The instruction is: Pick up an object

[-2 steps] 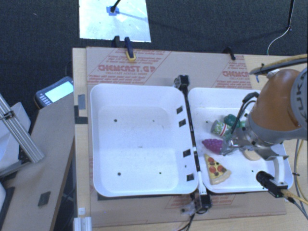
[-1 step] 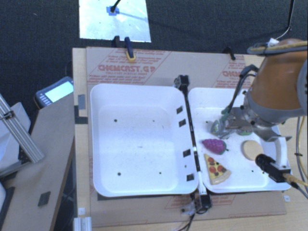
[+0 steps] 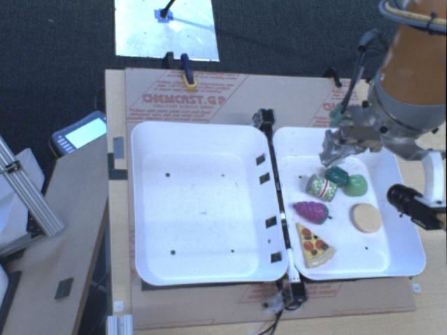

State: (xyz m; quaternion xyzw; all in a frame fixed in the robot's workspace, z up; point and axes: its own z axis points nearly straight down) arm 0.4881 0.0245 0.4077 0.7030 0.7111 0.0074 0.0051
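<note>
- Fingers of the gripper: lowered into the right bin, tips at the dark green object; whether they are parted or closed on it cannot be told from this angle, and nothing is seen lifted clear. Judged to be at the grasp step.
- Pizza slice toy: nearest item, lying flat by the bin's near-left corner.
- Round tan cookie: flat, right of the pizza slice, apart from it.
- Purple grape bunch: just behind the pizza slice, close to the divider.
- Green-and-white can: on its side, touching the dark green object; the crowding could spoil a clean grip.
- Light green piece: just right of the dark green object, likely touching.
- Left bin: beside the right one, sharing the centre divider.
- Cardboard sheet: under both bins, probably as a base.
</note>
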